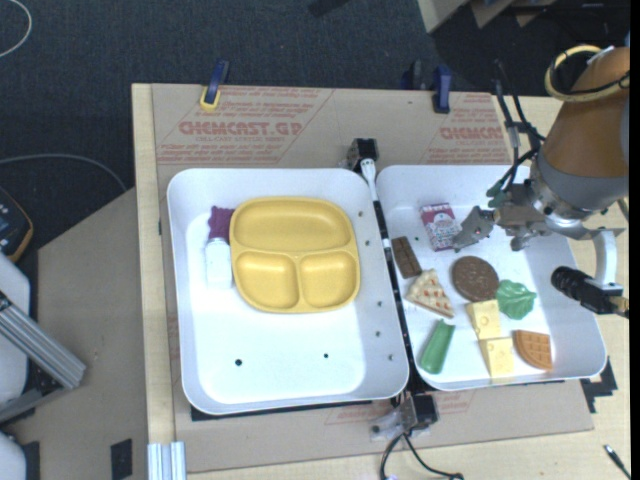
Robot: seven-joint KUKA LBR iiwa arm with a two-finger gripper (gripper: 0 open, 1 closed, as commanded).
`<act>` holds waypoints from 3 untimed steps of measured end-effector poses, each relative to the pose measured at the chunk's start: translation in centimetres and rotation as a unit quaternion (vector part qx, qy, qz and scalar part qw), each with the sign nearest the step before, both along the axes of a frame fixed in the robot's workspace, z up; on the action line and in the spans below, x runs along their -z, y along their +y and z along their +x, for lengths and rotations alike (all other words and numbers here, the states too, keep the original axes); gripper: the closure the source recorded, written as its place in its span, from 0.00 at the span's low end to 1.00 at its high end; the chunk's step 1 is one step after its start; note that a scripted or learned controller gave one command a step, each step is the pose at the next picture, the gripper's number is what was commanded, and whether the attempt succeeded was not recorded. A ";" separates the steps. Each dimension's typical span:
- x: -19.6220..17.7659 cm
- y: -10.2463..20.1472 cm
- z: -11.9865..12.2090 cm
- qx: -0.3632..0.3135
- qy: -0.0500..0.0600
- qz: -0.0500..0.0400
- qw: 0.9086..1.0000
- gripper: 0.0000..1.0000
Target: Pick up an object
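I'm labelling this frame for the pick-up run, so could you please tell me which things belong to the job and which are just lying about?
Belonging to the job:
- gripper, over the right bin
- candidates in that bin: small carton, brown disc, pizza slice, green leaf, green pickle, waffle

Just lying about:
- yellow divided tray in the left bin
- blue clamps on the board

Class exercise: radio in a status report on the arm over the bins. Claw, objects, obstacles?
Claw above right bin, beside small red-and-white packet; finger state unclear. Nothing seen held. Brown round cookie just below. Toy food crowded close together.
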State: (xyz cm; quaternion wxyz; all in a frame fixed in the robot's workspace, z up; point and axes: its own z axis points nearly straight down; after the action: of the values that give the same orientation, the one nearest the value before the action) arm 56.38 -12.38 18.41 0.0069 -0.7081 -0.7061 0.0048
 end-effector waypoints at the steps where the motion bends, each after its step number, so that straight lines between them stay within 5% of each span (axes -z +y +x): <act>1: -0.8 0.0 0.3 -0.001 -0.007 -0.001 1.000 0.00; 3: 9.9 0.0 1.3 -0.002 -0.008 -0.002 1.000 0.00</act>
State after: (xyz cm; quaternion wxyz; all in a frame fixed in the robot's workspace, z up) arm 57.65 -12.39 8.46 0.0000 -0.7069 -0.7073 0.0002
